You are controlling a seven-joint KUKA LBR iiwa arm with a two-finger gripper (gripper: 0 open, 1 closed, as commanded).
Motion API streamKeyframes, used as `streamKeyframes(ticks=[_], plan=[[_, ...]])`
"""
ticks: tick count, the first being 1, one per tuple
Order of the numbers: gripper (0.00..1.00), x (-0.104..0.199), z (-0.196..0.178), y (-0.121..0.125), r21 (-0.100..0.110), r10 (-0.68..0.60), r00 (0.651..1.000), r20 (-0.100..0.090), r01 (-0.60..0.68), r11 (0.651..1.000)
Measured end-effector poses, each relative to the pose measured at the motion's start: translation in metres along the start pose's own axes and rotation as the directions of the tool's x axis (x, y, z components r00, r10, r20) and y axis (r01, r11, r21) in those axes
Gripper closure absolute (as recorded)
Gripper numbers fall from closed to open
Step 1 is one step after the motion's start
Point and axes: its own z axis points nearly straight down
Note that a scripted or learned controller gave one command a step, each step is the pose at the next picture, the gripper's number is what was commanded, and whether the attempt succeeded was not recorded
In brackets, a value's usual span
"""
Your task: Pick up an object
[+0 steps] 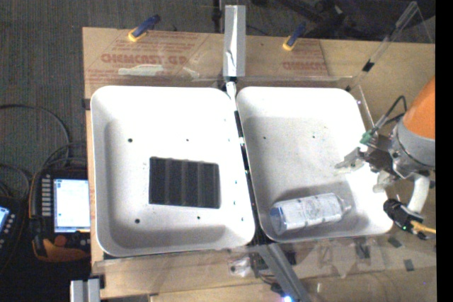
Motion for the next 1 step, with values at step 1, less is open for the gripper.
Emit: streamKeyframes(ticks=[1], plan=[[0.00, 0.0695, 0.0780, -0.0273, -0.015, -0.238, 0.971, 0.001, 0.238, 0.971]])
